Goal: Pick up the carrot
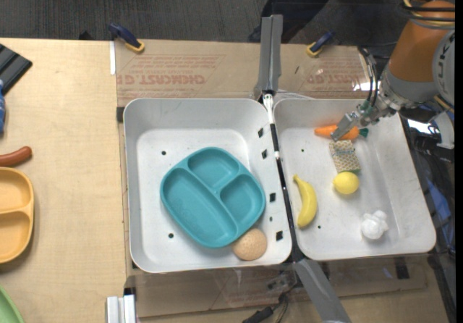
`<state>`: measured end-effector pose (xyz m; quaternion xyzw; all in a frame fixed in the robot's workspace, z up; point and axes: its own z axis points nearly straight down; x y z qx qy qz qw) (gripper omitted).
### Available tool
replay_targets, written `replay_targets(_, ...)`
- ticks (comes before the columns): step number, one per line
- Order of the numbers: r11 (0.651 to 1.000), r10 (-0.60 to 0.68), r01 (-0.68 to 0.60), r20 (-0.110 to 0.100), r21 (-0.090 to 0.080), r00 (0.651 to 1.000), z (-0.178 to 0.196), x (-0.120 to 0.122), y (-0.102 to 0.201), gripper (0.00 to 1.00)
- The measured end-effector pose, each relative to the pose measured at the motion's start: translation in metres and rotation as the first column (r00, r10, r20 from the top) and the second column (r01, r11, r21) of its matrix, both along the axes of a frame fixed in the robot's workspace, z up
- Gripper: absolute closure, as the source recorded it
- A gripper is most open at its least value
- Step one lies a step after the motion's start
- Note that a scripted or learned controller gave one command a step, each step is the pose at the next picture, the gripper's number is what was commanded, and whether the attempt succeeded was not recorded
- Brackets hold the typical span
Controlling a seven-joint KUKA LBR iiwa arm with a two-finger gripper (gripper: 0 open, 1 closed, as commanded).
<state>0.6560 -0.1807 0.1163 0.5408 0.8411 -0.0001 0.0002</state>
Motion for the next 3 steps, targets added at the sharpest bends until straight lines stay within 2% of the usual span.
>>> replay_targets(1, 1.000, -0.003, 0.003, 0.004, -0.001, 1.000, 0.011, 0.001, -0.001, 1.00)
replay_targets(2, 0.441, 0.897, -0.897, 0.004, -0.006, 0.441, 0.088, 0.004, 0.062, 1.00)
replay_targets(3, 0.743, 0.670, -0.670, 0.004, -0.003, 0.743, 0.140, -0.017, 0.089, 1.00)
